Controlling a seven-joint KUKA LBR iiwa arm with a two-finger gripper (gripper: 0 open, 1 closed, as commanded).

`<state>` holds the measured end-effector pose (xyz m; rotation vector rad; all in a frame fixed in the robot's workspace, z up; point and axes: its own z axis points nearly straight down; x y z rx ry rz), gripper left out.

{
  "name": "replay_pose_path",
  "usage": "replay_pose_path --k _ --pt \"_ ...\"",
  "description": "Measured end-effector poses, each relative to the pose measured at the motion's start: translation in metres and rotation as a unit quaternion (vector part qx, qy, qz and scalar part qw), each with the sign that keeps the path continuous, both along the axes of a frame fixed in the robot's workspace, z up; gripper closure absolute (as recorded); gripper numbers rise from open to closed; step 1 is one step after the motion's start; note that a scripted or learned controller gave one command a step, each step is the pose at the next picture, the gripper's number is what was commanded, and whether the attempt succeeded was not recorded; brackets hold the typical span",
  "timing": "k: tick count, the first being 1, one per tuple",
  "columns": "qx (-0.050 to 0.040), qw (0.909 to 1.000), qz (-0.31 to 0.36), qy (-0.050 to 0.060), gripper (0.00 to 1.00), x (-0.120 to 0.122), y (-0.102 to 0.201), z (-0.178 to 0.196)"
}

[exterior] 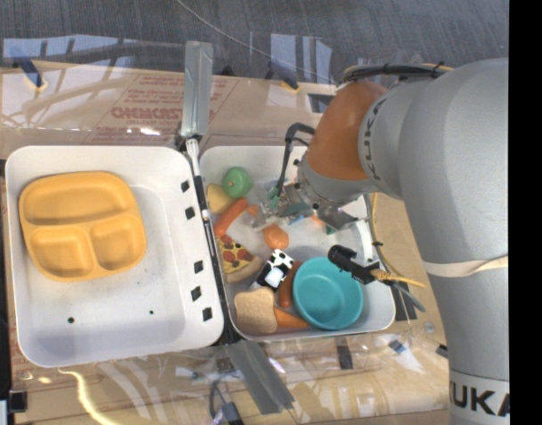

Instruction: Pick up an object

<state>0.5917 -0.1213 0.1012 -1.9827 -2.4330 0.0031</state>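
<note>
**A:** Right bin (384, 319), contents?

**B:** Item one: green ball-shaped toy (236, 181), at 11 o'clock in the bin. Item two: orange carrot-like piece (231, 217), just below it, beside the bin's left wall. Item three: pizza-slice toy (235, 257), at 9 o'clock. Item four: black-and-white block (274, 268), near centre. Item five: teal bowl (329, 294), at 5 o'clock. Item six: bread-slice toy (255, 309), at 7 o'clock. Left bin (94, 326): one yellow divided tray (81, 222).

**A:** Pincer?

**B:** Pincer (280, 200) low at 12 o'clock of the right bin, under the orange wrist band. Its state: cannot tell; the wrist hides it.

**A:** Likely target, and handling?

**B:** Judged: the small orange piece (275, 236) just below the pincer. Probably light, hard plastic, smooth, so prone to slip or roll. Not fragile.

**A:** Where to hold?

**B:** Across its narrow middle. Neighbours crowd it at 6 o'clock, so a straight-down approach seems safest.
</note>
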Motion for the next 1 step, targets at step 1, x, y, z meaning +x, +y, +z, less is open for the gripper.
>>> replay_pose_path --k 1 --pt "0.0004 0.9988 -0.048 -0.004 1.00 0.0432 0.0700 0.0939"
